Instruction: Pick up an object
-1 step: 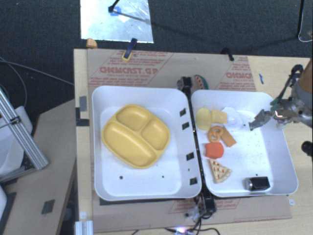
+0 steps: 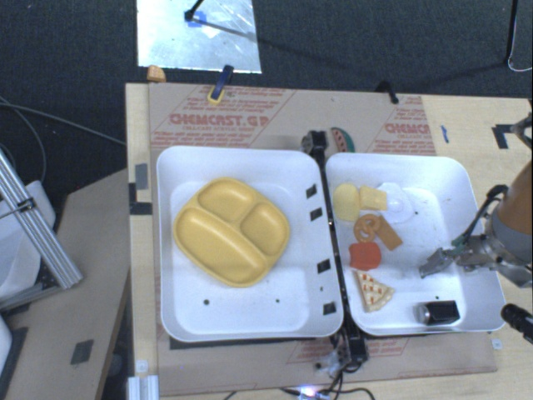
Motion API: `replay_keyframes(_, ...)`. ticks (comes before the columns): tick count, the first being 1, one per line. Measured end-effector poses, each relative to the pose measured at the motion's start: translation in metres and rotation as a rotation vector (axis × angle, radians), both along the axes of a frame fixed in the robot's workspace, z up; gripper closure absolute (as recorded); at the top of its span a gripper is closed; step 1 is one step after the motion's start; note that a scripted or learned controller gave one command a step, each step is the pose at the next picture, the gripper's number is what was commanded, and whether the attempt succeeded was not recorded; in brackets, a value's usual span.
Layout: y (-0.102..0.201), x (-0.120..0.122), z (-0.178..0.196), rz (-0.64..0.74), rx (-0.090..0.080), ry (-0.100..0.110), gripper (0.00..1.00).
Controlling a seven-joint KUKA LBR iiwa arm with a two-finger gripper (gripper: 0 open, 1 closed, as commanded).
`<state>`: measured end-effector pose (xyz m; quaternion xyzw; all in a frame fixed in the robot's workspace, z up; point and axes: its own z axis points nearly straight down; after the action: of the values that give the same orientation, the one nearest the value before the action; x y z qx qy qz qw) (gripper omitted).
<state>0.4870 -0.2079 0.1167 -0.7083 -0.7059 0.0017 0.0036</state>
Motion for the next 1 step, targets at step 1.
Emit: replay_keyframes(1, 0.0516, 0.0026, 0.1077, 0.013, -0.004, -0.02, 0.0)
